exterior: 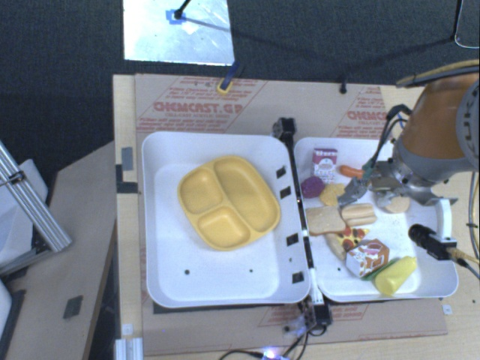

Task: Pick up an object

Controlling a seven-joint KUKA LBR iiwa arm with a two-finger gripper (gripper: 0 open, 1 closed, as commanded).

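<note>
The hot dog bun (358, 214) lies in the right bin (450, 280), long axis left-right, just below and left of the gripper (373, 184). Finger state cannot be determined; nothing is visibly held.

Even, bright overhead light, soft shadows. Glare on the far metal plate (178, 19) and white bins (169, 276). Slightly soft focus, arm (442, 126) mildly blurred at right.

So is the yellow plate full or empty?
Empty. The yellow plate sits in the left bin, and all three of its sections show bare yellow.
</note>
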